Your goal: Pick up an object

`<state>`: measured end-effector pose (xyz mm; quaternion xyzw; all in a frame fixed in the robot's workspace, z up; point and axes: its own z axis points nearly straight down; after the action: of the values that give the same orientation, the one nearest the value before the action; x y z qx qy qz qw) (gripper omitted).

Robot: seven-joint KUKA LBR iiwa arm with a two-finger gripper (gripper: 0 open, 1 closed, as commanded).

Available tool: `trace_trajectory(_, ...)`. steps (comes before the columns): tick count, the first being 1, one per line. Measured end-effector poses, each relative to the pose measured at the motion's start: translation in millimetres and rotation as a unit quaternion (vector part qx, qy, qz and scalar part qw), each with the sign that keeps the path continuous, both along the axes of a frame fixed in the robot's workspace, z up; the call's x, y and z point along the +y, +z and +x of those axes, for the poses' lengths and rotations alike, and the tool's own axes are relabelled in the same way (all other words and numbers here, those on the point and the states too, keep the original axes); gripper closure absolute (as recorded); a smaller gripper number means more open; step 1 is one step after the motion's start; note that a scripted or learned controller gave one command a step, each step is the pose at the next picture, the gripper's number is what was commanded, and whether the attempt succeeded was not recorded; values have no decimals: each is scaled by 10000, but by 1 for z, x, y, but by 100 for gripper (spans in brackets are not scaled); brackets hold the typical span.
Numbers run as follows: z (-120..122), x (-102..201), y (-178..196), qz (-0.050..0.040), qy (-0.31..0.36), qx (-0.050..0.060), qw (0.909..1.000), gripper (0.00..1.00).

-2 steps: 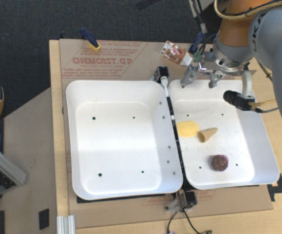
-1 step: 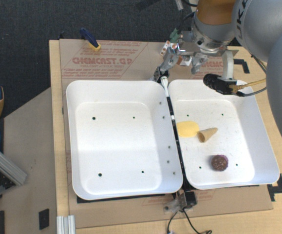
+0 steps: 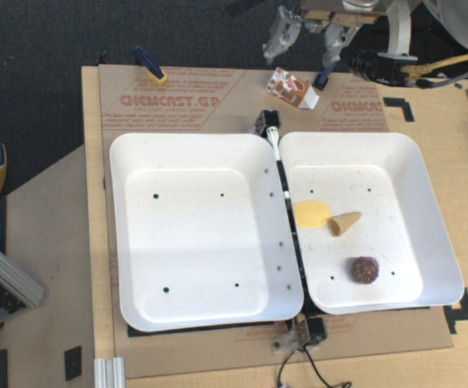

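Three small objects lie in the right bin (image 3: 411, 168): a yellow oval piece (image 3: 311, 213) near its left wall, a tan cone (image 3: 344, 223) just right of it, and a dark brown-red ball (image 3: 364, 270) toward the front. My gripper (image 3: 305, 44) hangs high at the back, above the cardboard behind the bins, far from all three. Its two fingers are spread apart with nothing between them.
The left bin (image 3: 137, 160) sits beside the right one, joined by a black clamp strip (image 3: 280, 176). A small red-and-white packet (image 3: 292, 88) lies on the cardboard behind the bins. A blue-and-yellow clamp (image 3: 149, 64) sits at the back left.
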<state>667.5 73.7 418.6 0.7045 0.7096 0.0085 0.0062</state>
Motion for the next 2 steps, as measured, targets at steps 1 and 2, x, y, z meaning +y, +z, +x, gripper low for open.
trace_trajectory(1, -1, -3, 0, -25, -26, 76, 10000, 100)
trace_trajectory(2, -15, -81, -54, -31, -79, 139, 9999, 100)
